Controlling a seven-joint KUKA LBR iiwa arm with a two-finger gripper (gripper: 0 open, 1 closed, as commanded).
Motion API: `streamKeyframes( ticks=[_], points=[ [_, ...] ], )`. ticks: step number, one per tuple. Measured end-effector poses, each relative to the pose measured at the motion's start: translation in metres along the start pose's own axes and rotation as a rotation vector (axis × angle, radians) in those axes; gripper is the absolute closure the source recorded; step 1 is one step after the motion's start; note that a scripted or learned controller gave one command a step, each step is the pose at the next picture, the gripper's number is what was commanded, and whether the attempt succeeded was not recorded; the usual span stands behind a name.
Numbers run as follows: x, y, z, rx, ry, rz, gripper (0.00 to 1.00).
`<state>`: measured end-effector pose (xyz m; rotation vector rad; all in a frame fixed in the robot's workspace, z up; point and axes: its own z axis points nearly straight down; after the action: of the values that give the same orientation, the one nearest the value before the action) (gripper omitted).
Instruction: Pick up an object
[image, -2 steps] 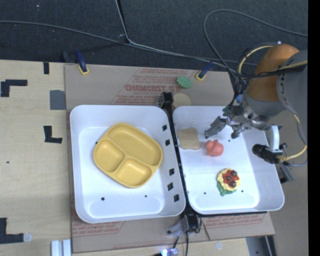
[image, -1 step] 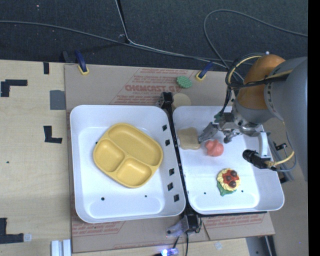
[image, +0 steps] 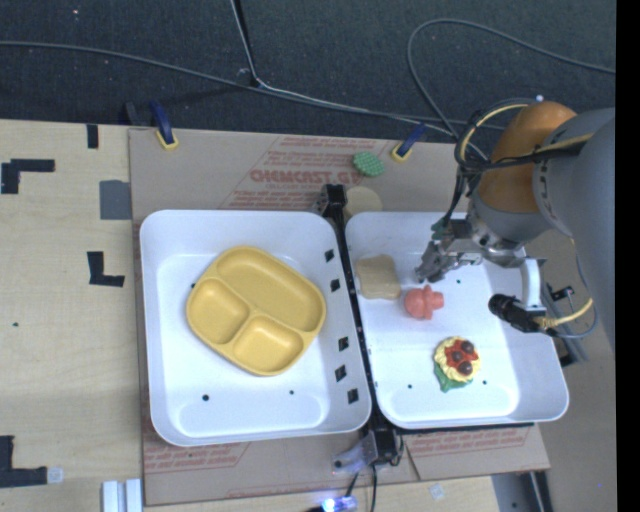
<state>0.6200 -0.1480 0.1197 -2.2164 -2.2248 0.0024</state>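
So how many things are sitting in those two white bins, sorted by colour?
Yellow: 1, the divided tray in the left bin.
Beige: 1, the flat piece in the right bin.
Red-pink: 1, the small toy, just under the gripper.
Yellow with red and dark spots: 1, the toy.
Total: 4.

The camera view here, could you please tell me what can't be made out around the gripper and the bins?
- Gripper, camera view: too small and dark to tell how the fingers stand or whether they touch the red object.
- Arm: cut off by the right edge.
- Green object beyond the bins: too small to identify.
- Yellow-and-red object: its details are blurred.
- Tan object: too blurred to identify.
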Motion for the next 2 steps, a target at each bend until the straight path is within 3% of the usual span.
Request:
streamKeyframes(
  ticks=[2],
  points=[
    [-0.005,-0.007,-0.105,-0.005,0.000,0.002,1.00]
  ],
)
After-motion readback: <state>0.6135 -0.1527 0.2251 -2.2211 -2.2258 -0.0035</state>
